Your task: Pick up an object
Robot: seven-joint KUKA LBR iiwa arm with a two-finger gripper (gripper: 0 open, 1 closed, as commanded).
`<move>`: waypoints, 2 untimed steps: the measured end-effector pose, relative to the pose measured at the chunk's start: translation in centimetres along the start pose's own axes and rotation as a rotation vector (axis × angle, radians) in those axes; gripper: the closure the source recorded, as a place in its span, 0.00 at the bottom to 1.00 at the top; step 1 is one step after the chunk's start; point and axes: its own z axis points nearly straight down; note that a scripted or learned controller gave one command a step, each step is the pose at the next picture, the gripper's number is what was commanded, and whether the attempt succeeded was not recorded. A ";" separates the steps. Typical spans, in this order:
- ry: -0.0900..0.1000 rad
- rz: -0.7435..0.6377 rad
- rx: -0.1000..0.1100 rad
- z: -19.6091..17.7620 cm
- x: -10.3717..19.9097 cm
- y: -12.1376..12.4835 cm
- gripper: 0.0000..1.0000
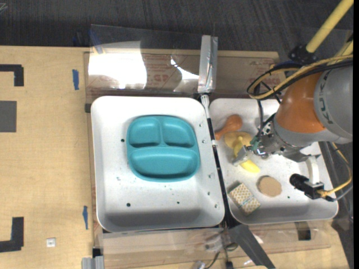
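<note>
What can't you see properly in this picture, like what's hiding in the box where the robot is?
- The claw: in the camera view the wrist blocks its tips, so open or shut is unclear.
- The yellow things: partly under the claw and blurry, so their shape is unclear.
- The orange thing: too blurry to name.
- The patterned block: its print is too small to read.
- The right bin: the arm hides its far right part.

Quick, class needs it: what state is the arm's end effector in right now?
End effector: down in the right white plastic bin over the yellow objects; open or closed cannot be told.
</note>
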 end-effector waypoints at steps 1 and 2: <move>-0.002 0.001 -0.007 -1.2 -0.1 0.2 1.00; 0.005 -0.010 0.001 -9.9 8.9 3.3 1.00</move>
